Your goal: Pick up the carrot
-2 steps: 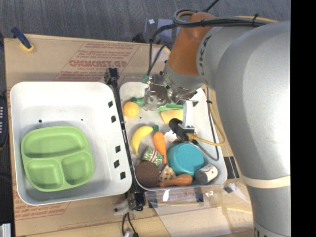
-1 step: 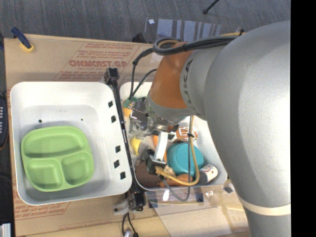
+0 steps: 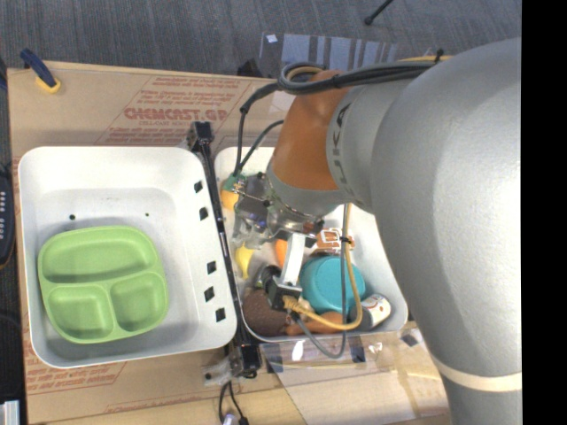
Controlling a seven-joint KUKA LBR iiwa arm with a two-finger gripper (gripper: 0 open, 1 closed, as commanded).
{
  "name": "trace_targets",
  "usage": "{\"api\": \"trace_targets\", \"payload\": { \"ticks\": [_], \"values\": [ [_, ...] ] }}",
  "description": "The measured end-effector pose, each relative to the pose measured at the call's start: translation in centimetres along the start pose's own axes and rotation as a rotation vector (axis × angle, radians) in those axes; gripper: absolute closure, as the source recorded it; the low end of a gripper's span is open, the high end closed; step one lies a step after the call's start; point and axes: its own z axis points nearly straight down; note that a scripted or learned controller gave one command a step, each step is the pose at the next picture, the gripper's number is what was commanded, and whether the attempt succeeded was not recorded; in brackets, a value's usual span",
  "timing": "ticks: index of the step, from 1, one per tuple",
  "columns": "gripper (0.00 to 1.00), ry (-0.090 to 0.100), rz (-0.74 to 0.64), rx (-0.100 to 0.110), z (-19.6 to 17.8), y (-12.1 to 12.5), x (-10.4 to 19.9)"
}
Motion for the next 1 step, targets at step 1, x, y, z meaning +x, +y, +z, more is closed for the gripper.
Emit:
{"api": "trace_targets", "payload": {
  "ticks": [1],
  "values": [
    [1.00, 0.000, 0.126, -0.017, -2.57, 2.38, -5.59]
  ]
}}
